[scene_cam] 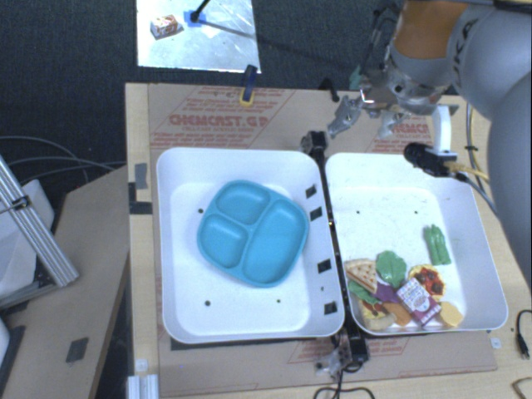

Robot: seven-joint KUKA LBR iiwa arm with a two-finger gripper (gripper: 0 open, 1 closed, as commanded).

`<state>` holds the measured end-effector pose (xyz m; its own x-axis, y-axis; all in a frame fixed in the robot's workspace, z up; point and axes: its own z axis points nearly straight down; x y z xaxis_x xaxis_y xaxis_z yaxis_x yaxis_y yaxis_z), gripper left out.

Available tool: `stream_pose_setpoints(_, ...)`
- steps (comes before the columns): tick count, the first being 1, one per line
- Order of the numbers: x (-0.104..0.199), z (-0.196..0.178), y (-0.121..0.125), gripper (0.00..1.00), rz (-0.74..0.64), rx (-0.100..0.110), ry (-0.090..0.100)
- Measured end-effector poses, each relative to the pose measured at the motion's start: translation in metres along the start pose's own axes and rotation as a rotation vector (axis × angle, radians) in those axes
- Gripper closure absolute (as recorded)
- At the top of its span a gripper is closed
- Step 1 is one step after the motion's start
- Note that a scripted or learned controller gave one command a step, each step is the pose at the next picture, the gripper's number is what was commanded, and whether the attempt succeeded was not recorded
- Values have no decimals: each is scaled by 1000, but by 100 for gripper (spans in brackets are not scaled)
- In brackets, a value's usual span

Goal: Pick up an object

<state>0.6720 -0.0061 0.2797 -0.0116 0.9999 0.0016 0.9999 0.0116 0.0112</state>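
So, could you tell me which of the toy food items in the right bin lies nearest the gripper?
The green bean-like piece, lying alone near the right bin's right wall. The other items are clustered at the front edge, farther from the gripper.

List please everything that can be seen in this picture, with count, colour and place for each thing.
bins: 2, white, side by side on the bench
plate: 1, blue, three sections, in the left bin
green stick: 1, green, right bin, apart from the pile
toy food pile: several small pieces, mixed colours, front of the right bin
leaf piece: 1, green, at the back of the pile
small box: 1, pink and white, in the pile
cardboard sheet: 1, brown with red print, under the bins
shiny square: 1, silver, behind the bench, a small thing lies on it
arm: 1, grey with an orange band, upper right
tool: 1, metal, above the back edge of the right bin, open, holding nothing
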Motion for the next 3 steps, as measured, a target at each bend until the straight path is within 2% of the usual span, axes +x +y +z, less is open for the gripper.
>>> stream_pose_setpoints(1, 6, -111, -96, 0, 6, 10, 0)
stream_pose_setpoints(2, -24, -261, -142, 0, 8, -9, -2)
stream_pose_setpoints(3, -21, -262, -139, 100, 0, 3, -2)
